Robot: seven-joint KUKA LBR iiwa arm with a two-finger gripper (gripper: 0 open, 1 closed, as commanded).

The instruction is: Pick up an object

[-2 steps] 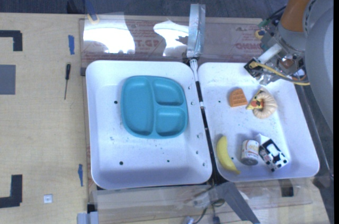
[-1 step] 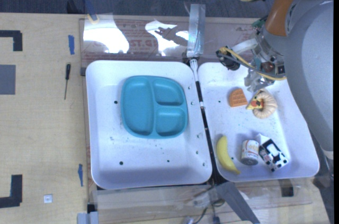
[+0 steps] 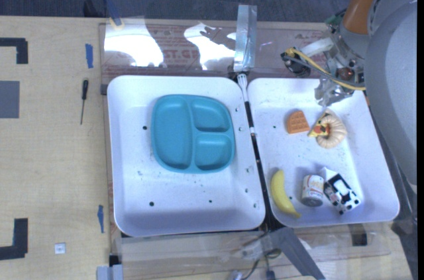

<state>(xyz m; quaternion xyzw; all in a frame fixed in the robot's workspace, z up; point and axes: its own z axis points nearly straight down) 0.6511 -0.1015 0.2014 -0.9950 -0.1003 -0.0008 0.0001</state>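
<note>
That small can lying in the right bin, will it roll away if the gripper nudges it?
Probably. The can looks to lie on its side, so a sideways push may roll it. The banana and the black-and-white toy flank it closely and might stop it.

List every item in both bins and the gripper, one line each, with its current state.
blue divided plate: flat in the left bin, compartments bare
banana: lying in the right bin
can: on its side beside the banana
black-and-white toy: next to the can
orange piece: lying free
pastry: lying free
gripper: above the pastry, holding nothing
</note>
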